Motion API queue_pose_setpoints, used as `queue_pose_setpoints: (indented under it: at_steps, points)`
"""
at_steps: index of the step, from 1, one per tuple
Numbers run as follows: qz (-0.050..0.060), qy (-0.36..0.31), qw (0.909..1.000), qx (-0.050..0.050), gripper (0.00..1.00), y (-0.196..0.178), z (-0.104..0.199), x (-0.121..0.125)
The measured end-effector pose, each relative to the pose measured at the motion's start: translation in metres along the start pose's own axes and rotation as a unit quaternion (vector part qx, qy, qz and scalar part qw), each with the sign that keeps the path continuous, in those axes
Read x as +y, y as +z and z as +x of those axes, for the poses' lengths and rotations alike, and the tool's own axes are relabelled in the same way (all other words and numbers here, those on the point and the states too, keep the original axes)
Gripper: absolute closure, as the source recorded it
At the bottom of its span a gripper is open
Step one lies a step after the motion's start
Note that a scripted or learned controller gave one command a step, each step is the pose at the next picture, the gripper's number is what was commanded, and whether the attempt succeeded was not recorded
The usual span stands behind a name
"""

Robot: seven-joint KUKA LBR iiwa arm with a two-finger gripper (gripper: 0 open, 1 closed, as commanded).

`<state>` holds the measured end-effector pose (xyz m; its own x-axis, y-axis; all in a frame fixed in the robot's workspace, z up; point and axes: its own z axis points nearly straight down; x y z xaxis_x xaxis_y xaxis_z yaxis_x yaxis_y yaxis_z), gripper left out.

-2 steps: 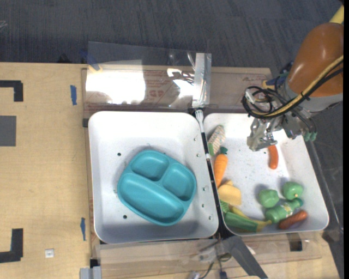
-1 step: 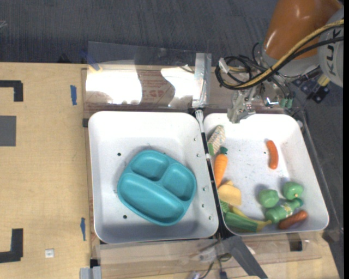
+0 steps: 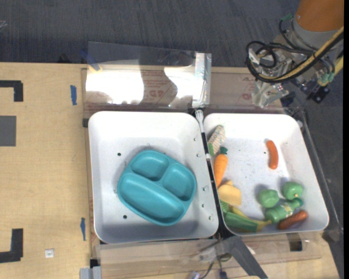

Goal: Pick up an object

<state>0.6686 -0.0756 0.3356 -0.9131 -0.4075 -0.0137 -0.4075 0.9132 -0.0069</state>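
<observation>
The bench (image 3: 43, 163) carries two shallow white bins side by side. The left bin (image 3: 103, 136) holds one teal divided plate (image 3: 157, 186) with three compartments, lying flat near the middle. The right bin (image 3: 248, 136) holds the toy food: one ear of corn (image 3: 217, 138) against the left wall, one carrot (image 3: 220, 167) just below it, one yellow piece (image 3: 229, 192) below the carrot, and one long green vegetable (image 3: 240, 219) along the lower edge. One red-orange sausage (image 3: 272, 153) lies apart in the upper right. Three green pieces (image 3: 268, 197) cluster at the lower right, with a second red sausage (image 3: 293, 219) beside them.

The arm (image 3: 319, 13) hangs beyond the right bin's far right corner, orange band at the top edge, cables looped around the wrist. The gripper (image 3: 271, 93) sits above the bin's rim, clear of every toy; whether it is open or closed cannot be told. No readable writing is visible.
</observation>
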Motion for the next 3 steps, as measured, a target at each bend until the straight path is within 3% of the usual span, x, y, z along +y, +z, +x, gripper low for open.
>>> queue_pose_setpoints:
  at_steps: [1,2,3]
  points:
    - [-0.004,-0.049,0.9988,0.005,1.00,0.052,-0.008,0.023]
    - [-0.003,-0.056,0.9984,0.001,1.00,0.036,-0.031,0.072]
    - [-0.002,-0.239,0.9710,0.000,1.00,-0.021,-0.023,0.051]
